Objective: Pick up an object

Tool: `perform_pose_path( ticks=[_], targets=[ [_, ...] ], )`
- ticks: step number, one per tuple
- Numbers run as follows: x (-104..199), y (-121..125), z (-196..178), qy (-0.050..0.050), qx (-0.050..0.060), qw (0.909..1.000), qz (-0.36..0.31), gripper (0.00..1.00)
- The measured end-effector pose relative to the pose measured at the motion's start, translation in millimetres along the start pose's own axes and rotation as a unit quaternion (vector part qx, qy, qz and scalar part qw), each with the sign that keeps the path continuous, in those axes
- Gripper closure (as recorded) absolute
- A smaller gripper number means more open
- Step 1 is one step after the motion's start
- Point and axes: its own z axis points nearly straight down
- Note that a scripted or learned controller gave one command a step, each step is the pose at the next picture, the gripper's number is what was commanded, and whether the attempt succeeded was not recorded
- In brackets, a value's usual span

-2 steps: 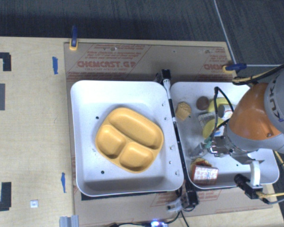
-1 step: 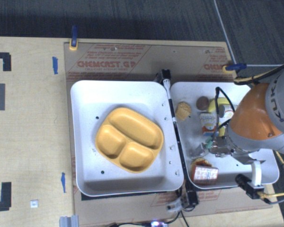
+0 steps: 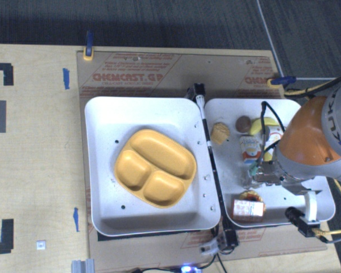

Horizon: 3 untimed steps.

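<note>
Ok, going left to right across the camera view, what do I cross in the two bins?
Left bin → yellow three-compartment tray → right bin → tan roundish object → small brown ball → the arm's orange band. The clutter under the arm overlaps too much to order.

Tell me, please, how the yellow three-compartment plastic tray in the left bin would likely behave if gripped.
The yellow three-compartment plastic tray looks rigid and glossy, so probably slippery. It seems too broad for the gripper; a rim grasp would likely tip it.
</note>
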Motion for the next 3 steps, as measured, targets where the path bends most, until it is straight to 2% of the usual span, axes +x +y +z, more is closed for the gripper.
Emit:
perform_pose_path(
  ticks=[1, 2, 3],
  targets=[
    [0.0, -0.1, 0.1, 0.000, 0.000, 1.0000, 0.000, 0.00],
    [3.8, -3.2, 11.2, 0.002, 0.005, 1.0000, 0.000, 0.00],
    [3.2, -1.1, 0.4, 0.000, 0.002, 1.0000, 0.000, 1.00]
  ],
)
